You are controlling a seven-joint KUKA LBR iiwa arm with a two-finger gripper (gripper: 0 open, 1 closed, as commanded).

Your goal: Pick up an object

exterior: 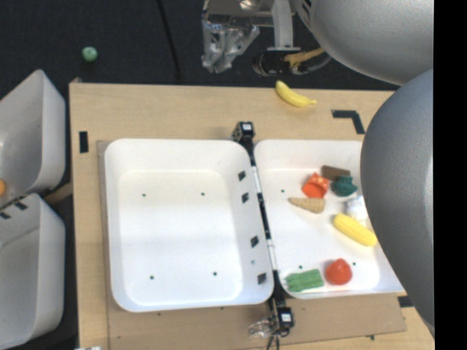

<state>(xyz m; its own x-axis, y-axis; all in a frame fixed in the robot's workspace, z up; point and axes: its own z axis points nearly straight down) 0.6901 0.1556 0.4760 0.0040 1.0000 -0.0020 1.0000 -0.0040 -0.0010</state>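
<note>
My gripper (225, 48) hangs high at the top of the camera view, beyond the far edge of the bench and away from both bins; nothing shows in it. The right bin (292, 243) holds several toy foods: an orange-red piece (315, 187), a brown piece (336, 171), a dark green piece (344, 187), a tan cone (308, 204), a yellow corn cob (354, 229), a red tomato (338, 271) and a green cucumber (304, 280). The grey arm hides the bin's right side.
The left bin (175, 224) lies beside the right one. A yellow banana (295, 95) rests on the bench behind the right bin. A small green ball (89, 52) lies on the dark floor at upper left. White containers (22, 137) stand at the left edge.
</note>
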